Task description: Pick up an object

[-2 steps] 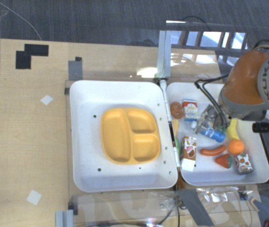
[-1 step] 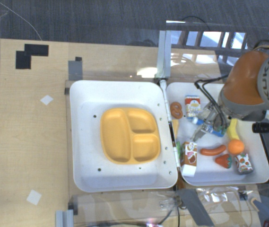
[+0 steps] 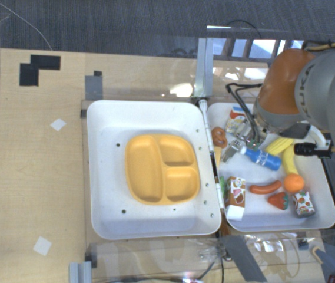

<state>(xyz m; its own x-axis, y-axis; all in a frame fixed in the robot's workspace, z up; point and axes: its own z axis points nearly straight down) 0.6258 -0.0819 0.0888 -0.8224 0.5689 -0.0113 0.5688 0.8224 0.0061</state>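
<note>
My gripper hangs over the left part of the right bin, below the arm's orange band. A blue bottle lies right beside it, one end touching or just under the gripper's tip. A brown round piece sits just to the gripper's left. Close by are a yellow banana, an orange, a red sausage, a strawberry, a small carton and a small printed box. A printed can at the bin's back is partly hidden by the arm.
The left bin holds a yellow divided plate. A metal post stands behind the seam between the bins. Black cables loop off the wrist over the right bin. The grey arm covers that bin's far right corner.
</note>
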